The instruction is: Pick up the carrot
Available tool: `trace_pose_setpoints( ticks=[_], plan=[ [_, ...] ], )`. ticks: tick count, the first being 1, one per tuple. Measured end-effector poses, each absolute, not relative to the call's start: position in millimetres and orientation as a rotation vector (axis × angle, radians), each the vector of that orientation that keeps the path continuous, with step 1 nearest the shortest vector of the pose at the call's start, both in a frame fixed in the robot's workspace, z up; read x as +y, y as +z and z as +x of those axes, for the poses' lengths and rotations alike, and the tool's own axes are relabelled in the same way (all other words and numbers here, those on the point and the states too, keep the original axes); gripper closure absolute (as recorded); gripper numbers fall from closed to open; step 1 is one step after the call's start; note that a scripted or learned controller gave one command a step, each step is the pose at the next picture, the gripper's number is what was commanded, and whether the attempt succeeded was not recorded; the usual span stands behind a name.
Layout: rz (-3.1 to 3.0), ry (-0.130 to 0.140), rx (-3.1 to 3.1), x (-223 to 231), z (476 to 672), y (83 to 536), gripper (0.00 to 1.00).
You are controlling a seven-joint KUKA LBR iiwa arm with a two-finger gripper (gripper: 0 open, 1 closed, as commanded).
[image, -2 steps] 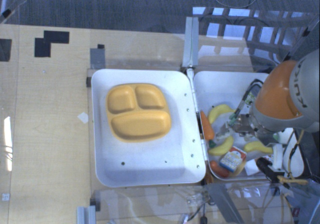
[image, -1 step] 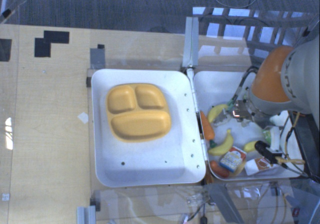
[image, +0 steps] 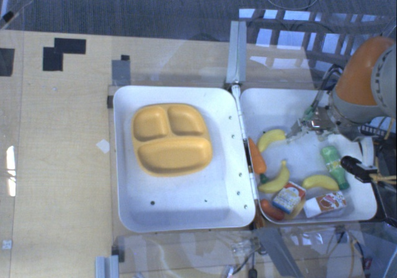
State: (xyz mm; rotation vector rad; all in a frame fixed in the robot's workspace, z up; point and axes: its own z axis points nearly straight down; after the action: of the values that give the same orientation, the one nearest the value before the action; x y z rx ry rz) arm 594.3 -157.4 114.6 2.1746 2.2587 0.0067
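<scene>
The carrot is orange with a green stub at its near end. It lies lengthwise against the left wall of the right bin. My gripper hangs over the back middle of that bin, below the arm's orange band. It is to the right of the carrot and a little farther back, apart from it, close to a yellow banana. Nothing shows in its grasp.
The right bin also holds two more bananas, a green bottle, two small cartons and a red item. A yellow divided tray sits in the left bin.
</scene>
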Motion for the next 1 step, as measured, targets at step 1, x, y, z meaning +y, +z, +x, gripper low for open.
trace_pose_setpoints(
  ticks=[1],
  plan=[
    [2.301,0.007,2.131,-114.6,655.0,87.0,0.00]
  ],
)
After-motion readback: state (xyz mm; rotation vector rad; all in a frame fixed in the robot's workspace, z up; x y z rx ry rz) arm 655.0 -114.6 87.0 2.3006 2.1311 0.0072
